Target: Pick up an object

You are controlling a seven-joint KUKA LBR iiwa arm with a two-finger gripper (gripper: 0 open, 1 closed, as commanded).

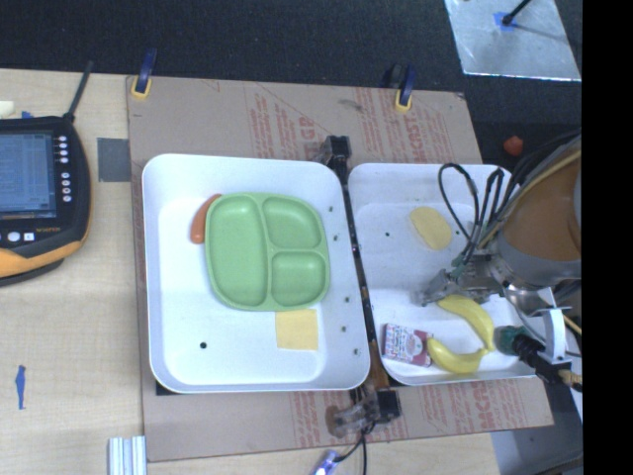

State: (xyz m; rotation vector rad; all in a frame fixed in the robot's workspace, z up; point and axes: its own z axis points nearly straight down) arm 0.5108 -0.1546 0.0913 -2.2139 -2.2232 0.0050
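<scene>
Where fingers (445,287) hover, curved glossy banana (467,336) lies.

One fixed camera looks down at a slant on both white bins (158,265), the arm (539,216) entering right

Both white bins (158,265) look like smooth plastic with a faint sheen. The green divided plate (267,250) is matt plastic, and the yellow square slice (298,330) below it looks flat and dull. In the right bin the banana (473,334) has a slightly glossy, plastic-looking skin, beside a small printed packet (406,344). Underneath lies rough brown cardboard (247,117) on a pale wood-look bench (59,364)
</scene>
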